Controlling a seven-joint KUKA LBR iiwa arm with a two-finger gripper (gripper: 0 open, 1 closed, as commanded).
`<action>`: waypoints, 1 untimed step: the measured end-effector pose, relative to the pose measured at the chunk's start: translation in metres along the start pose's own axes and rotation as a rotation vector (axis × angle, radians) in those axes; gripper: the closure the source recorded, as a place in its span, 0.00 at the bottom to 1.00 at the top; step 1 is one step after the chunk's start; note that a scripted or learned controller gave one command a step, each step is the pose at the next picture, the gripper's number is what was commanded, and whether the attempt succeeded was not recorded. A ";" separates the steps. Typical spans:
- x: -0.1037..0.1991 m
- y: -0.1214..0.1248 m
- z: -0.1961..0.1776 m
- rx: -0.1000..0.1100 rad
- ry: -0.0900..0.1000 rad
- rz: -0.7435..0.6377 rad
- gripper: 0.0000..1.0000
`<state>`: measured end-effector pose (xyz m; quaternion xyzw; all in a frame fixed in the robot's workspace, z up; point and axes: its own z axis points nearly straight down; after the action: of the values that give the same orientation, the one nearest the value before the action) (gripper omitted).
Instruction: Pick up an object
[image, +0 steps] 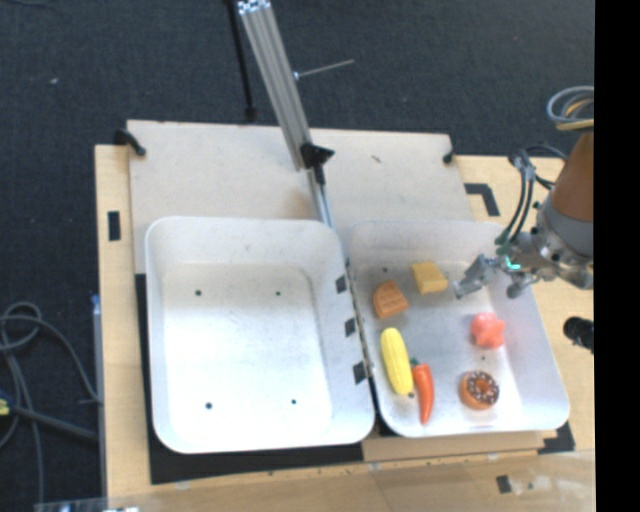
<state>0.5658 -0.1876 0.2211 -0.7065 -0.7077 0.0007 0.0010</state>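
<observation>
The end effector (492, 279) hangs over the upper right part of the right bin (556, 400), its two fingers spread apart with nothing between them, one reaching out toward the left and the other pointing down near the bin's right wall. The move ahead turns on which toy lies closest under that open span, and that looks like a toss-up between two: the yellow cheese wedge (430, 278) sits just beside the left finger, off to its left and at about the same height in the view, while the pink rounded toy (487, 330) lies near, straight below the end effector toward the front of the bin. Neither has a marked long axis, so finger orientation should matter little for either, in my judgement. The other pieces are farther off: a small brown bread loaf (390, 299) left of the cheese, a yellow corn cob (396, 360) and an orange carrot (423, 392) lying side by side with their long axes running roughly front to back near the bin's left wall, and a chocolate doughnut (479, 389) at the front, below the pink toy. The left bin (160, 300) sits well apart on the counter (230, 160). No object is grasped yet; the pick remains to be made.
</observation>
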 end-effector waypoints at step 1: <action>0.000 0.001 -0.002 -0.004 -0.001 0.000 0.00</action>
<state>0.5668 -0.1875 0.2234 -0.7064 -0.7079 -0.0005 -0.0010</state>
